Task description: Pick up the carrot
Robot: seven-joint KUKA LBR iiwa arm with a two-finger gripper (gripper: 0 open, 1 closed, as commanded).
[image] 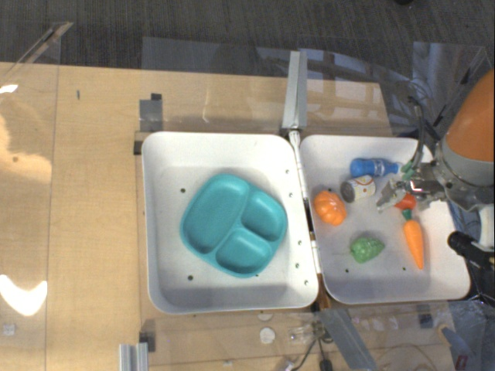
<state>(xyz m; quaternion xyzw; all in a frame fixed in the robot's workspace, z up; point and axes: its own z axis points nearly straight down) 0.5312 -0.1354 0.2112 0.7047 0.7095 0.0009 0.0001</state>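
The carrot (414,243) is orange and lies lengthwise near the right wall of the right bin (387,288), thick end toward the back. My gripper (402,194) hangs just behind that thick end, open, and the carrot is not between the fingers. A small red thing (404,202) shows under the gripper, touching or just off the carrot's top. The arm's orange band (473,126) rises at the right edge.
The right bin also holds a blue bottle (373,167), a small white and dark can (357,188), an orange round fruit (329,207) by the left wall and a green lump (366,249). A teal divided plate (234,224) lies in the left bin (166,284).
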